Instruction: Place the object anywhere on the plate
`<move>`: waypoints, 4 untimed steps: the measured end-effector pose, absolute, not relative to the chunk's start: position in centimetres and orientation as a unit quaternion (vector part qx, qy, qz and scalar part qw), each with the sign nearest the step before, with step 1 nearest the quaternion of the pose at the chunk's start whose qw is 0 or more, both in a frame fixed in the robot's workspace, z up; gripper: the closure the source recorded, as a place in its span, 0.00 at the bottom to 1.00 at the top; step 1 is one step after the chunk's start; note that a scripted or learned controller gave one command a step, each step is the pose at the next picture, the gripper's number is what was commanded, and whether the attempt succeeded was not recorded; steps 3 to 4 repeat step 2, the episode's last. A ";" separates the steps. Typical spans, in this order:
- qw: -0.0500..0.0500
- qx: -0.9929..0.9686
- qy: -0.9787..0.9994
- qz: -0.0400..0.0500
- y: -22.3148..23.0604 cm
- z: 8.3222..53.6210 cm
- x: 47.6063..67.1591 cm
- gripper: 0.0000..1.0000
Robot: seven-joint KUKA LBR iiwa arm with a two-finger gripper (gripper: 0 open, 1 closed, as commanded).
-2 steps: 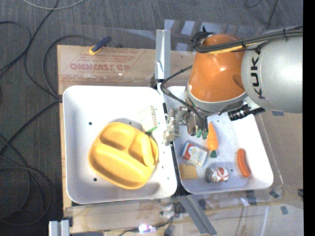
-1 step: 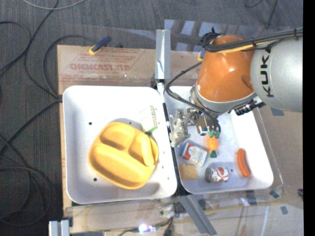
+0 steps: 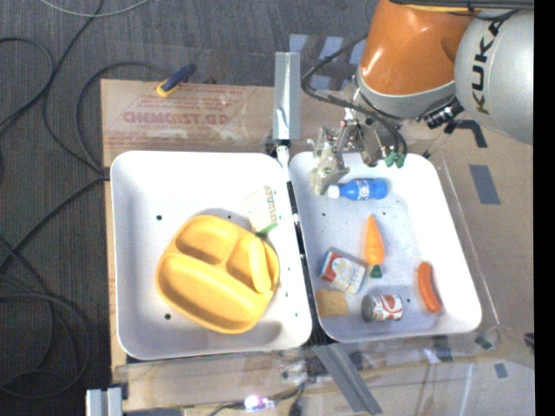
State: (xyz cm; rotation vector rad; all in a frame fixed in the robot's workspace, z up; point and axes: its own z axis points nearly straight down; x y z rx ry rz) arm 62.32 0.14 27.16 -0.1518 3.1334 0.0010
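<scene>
Blue bottle (image 3: pixel 362 190) lies just below the gripper (image 3: pixel 328 165), whose grip I cannot make out; yellow plate (image 3: pixel 217 273) sits in the left bin (image 3: pixel 139 189).

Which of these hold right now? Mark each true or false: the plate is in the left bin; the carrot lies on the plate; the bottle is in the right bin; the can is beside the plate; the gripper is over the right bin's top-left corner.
1. The plate is in the left bin. True.
2. The carrot lies on the plate. False: it lies in the right bin.
3. The bottle is in the right bin. True.
4. The can is beside the plate. False: it is in the right bin.
5. The gripper is over the right bin's top-left corner. True.
</scene>
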 end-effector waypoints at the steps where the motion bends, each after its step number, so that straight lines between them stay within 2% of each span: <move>1: 0.001 -0.193 0.981 0.001 4.5 21.7 60.3 1.00; 2: 0.001 -0.195 0.981 0.002 4.4 22.8 56.3 1.00; 4: 0.001 -0.195 0.981 0.002 4.4 22.8 56.3 1.00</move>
